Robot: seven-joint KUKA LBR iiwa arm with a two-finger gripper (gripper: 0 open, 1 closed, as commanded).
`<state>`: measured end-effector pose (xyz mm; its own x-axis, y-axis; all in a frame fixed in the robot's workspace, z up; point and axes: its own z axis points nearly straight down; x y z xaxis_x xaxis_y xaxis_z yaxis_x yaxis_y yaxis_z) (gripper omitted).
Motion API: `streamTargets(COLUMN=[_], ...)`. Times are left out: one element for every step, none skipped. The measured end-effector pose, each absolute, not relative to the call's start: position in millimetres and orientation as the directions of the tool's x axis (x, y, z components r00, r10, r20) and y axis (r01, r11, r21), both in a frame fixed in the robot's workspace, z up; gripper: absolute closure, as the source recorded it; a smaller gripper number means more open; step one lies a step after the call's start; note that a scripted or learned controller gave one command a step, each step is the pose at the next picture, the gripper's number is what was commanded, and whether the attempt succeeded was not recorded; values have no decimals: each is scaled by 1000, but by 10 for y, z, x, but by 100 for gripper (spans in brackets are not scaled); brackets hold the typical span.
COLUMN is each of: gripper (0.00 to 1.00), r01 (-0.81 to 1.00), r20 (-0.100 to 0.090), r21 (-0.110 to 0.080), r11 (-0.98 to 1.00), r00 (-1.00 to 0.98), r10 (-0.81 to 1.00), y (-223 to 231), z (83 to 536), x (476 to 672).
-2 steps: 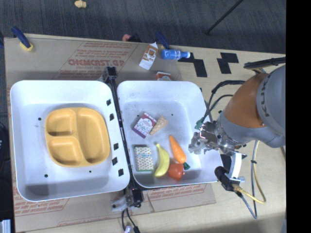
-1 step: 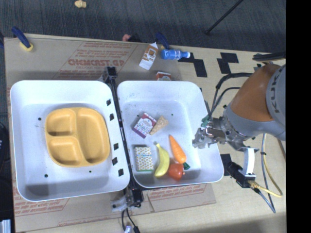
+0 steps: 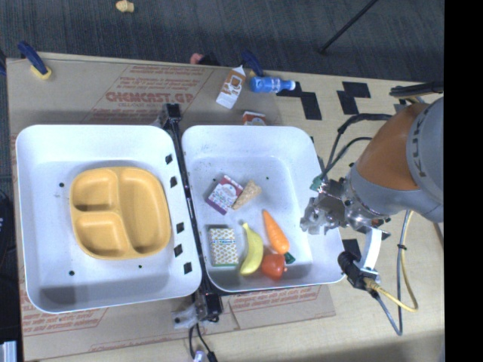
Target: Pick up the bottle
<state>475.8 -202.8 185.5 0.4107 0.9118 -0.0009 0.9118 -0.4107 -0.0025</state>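
Note:
A small blue bottle [image 3: 267,85] lies on its side on the cardboard behind the right bin [image 3: 302,143], outside its far rim. My gripper [image 3: 315,217] hangs over the right bin's right wall, well to the near right of the bottle and apart from it. The grey arm with its orange band [image 3: 389,157] reaches in from the right. Inside the right bin lie a carrot [image 3: 275,231], a banana [image 3: 253,251], a red tomato [image 3: 274,266], a purple box [image 3: 224,194], a tan wedge [image 3: 247,194] and a green packet [image 3: 222,246].
The left bin [image 3: 38,157] holds a yellow divided plate [image 3: 121,211]. A small carton [image 3: 231,87] and a blue clip [image 3: 251,62] lie near the bottle. Cables [image 3: 392,300] trail by the bench's right side. Another clip [image 3: 34,60] sits at the far left.

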Motion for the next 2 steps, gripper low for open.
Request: streamTargets(gripper=[100,100], r01=[642,272], r20=[-1,-2], r21=[-5,-5], r11=[-766,-962], r00=[766,962], r10=[642,272], y=[-2027,-2036], z=[1762,1626], x=[4841,4759])
